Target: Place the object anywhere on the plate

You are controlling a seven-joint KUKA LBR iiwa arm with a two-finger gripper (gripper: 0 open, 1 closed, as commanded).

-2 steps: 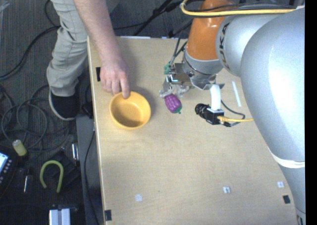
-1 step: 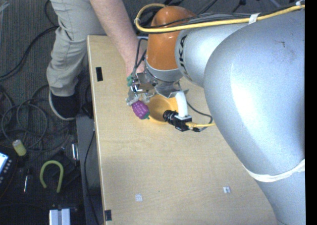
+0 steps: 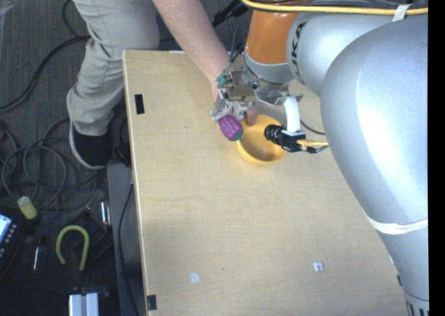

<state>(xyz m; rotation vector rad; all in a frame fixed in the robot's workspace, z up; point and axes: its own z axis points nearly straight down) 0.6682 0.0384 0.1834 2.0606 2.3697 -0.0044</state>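
The pincer [image 3: 229, 118] was clamped on a small purple object [image 3: 230, 128], which hung from its fingers just at the left rim of the yellow plate [image 3: 261, 151] on the wooden bench [image 3: 229, 238]. It looked light and rigid, probably smooth plastic, so a grip across its middle seemed safest against slipping.

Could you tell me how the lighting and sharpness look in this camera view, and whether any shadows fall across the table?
In the camera view, light is soft and even on the wooden table, with a faint darker band across its middle; the yellow plate and purple object at the hand look slightly soft; the grey arm, close to the lens, is bright and blurred; the floor to the left is dim.
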